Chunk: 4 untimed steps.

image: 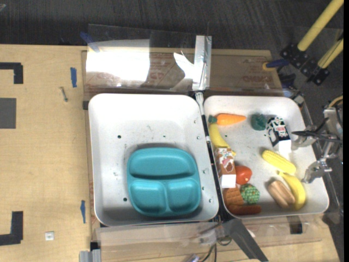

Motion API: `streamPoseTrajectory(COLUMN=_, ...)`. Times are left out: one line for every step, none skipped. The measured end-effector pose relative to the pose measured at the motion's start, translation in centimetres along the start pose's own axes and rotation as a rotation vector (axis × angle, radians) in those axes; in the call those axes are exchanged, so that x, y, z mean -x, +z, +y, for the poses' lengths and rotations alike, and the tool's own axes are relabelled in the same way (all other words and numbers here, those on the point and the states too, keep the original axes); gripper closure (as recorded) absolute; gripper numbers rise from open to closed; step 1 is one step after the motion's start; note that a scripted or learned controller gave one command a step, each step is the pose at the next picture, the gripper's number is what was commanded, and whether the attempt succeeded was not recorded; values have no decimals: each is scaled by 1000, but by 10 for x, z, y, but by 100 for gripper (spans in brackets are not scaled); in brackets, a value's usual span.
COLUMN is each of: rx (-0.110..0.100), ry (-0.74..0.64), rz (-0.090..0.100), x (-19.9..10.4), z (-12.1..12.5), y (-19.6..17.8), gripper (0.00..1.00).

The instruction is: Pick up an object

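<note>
White bins: two on the worktop (43, 146); left bin (109, 124) holds a teal tray (162, 182).
Right bin (240, 103): toy food, crowded, namely carrot (231, 119), corn (279, 161), banana (295, 190), tomato (243, 174), hot dog (279, 193).
Gripper (319, 152): at right rim, above the bin; open or closed, I cannot tell; nothing seen in it.
Risk: banana, corn and hot dog lie very close, so the gripper may push them apart or slip on the round shapes.
</note>
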<state>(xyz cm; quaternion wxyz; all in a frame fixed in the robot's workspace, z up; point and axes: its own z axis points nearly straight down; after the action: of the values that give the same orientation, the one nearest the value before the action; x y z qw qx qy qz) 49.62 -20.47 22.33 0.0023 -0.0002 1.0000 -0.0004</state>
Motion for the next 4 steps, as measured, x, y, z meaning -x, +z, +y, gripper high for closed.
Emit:
streamPoseTrajectory(rx=2, ry=-157, rz=3, x=-3, z=-19, y=130, gripper=0)
streamPoseTrajectory(rx=1, ry=-388, rz=-4, x=4, z=-16, y=136, gripper=0)
streamPoseTrajectory(rx=-5, ry=-391, rz=-14, x=8, z=-15, y=123, gripper=100)
streamPoseTrajectory(rx=-6, ry=-672, rz=-9, x=19, z=-17, y=-43, gripper=100)
